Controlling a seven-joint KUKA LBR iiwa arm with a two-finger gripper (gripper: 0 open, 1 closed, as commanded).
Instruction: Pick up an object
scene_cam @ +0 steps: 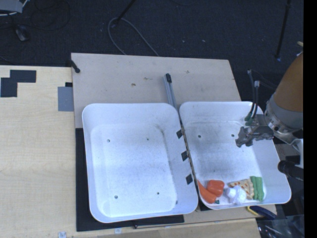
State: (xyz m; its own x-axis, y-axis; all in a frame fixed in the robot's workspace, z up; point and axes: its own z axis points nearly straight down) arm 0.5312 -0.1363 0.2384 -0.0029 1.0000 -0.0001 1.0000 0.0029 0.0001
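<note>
Several small objects lie along the near edge of the right bin (pixel 218 118): an orange-red piece (pixel 213 189), a white ball-like item (pixel 234 194), a tan patterned piece (pixel 242 186) and a green strip (pixel 257 187). My gripper (pixel 243 139) hangs over the right side of that bin, well above and behind the objects, reaching in from the right. Nothing shows between its fingers.
The left bin (pixel 131 160) stands beside the right one, joined by black clips (pixel 184 155). A grey rod (pixel 170 89) lies on the board behind the bins. Cables cross the dark floor at the back.
</note>
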